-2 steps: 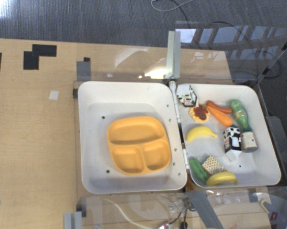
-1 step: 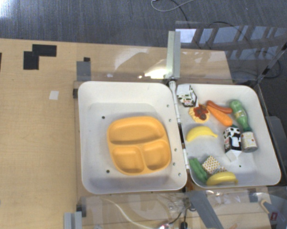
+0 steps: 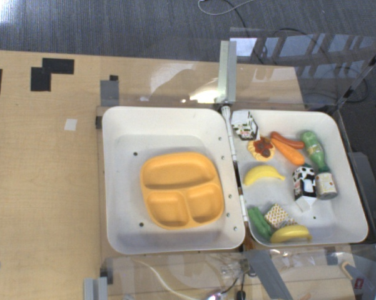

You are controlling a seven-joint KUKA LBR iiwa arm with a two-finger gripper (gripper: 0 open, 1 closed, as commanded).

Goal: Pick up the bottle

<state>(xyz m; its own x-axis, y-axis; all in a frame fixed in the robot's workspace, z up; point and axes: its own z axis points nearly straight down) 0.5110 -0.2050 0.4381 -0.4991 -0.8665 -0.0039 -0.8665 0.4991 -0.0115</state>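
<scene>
Closest to my camera, at the bottom edge of the view, I see a tangle of pale cables (image 3: pixel 194 283) running under the front lip of the left bin (image 3: pixel 122 230). That bin sits on the counter (image 3: pixel 44 186) and carries a yellow divided tray (image 3: pixel 181 189), lying flat near its centre, with one long compartment toward the far side and two smaller ones toward me.

The right bin (image 3: pixel 347 220) touches the left one along a shared rim. In its near corner I see a yellow banana (image 3: pixel 291 233) lying against a checkered block (image 3: pixel 277 215), with a dark green cucumber (image 3: pixel 259 220) just beside them on the left. Further back, a second banana (image 3: pixel 263 175) lies on its own near the dividing rim. A black-and-white carton (image 3: pixel 304 183) stands next to a small tin can (image 3: pixel 326 185); the two are touching or very nearly so.

The bottle (image 3: pixel 314 149), green, lies on its side along the right part of this bin, its lower end just above the tin can. To its left are orange carrots (image 3: pixel 288 147), tilted across the bin, with a small brownish item (image 3: pixel 261 147) at their left end. A small white printed box (image 3: pixel 244 127) stands in the far left corner.

As for the claw, I cannot tell its state from this view, open or closed.
</scene>
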